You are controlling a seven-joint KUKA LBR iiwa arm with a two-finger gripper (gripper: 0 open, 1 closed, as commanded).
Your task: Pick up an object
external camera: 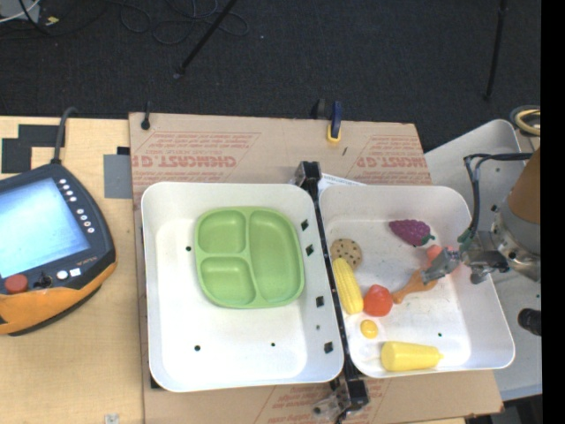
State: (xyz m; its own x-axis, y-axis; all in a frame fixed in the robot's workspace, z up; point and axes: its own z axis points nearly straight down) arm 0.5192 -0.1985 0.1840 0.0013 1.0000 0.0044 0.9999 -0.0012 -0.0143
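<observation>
Bins first, taking the right bin as my landmark: its twin, the left bin, butts against its left wall, and there a green divided plate lies with bare white floor around it. The right bin's far half and its near right corner are open room. My arm comes over its right rim, cut off by the picture's edge, and my pincer sits low just inside that rim. Whether it is apart or together I cannot tell; the tips blur into the toys there.

Corn lies along the left wall, long axis running front to back. A yellow cone lies near the front wall, pointing right. Grapes sit toward the back. The carrot lies mid-floor on a slant, one end at my pincer, the other touching a tomato. A cookie sits by the corn's far end; a small yellow ball lies near the cone.
</observation>
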